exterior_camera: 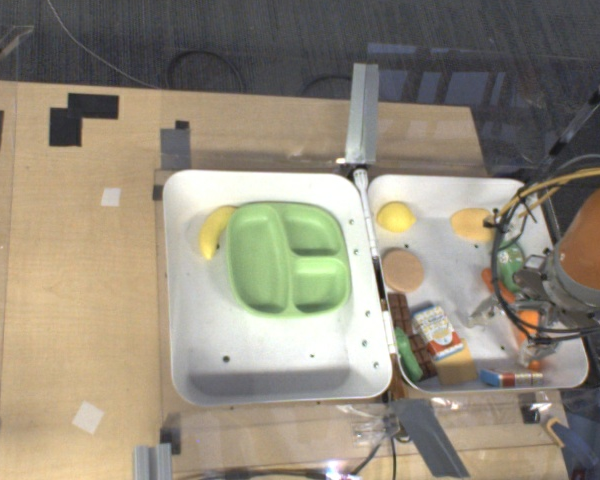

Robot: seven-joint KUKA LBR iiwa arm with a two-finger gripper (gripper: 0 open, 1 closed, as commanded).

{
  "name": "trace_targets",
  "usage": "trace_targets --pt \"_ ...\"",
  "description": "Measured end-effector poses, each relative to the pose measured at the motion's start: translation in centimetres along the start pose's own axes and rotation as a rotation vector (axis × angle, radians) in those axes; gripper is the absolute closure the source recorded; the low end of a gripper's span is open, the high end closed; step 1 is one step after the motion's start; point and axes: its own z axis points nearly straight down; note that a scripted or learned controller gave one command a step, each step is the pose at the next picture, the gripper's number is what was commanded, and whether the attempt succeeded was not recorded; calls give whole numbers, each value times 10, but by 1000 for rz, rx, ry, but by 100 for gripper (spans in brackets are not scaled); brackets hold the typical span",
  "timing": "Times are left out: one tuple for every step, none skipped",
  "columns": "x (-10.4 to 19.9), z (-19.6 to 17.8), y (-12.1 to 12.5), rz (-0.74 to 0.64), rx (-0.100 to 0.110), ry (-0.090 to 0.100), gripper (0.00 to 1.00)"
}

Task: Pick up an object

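Note:
The right bin (435, 190) holds several small items. A yellow lemon (395, 216) and a flat orange-yellow piece (471, 224) lie near its far wall, with a tan round disc (402, 268) in front of the lemon. A small printed carton (436, 330), a dark brown bar (403, 320), a green piece (411, 353), a tan block (456, 370) and a marker (510, 377) crowd the near edge. My gripper (513, 303) hangs low over the bin's right side, among cables. Orange bits (527, 321) show just beside it; whether anything is between the fingers is hidden.
The left bin (195, 348) carries a green divided plate (285, 258), and a banana (214, 230) lies against the plate's left rim. A metal divider post (361, 108) stands behind the seam between the bins. The arm's orange band (592, 243) overhangs the right bin's right wall.

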Motion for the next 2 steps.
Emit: trace_targets --pt "-2 0 -3 -1 -1 3 0" --pt "1 0 0 33 4 -2 0"
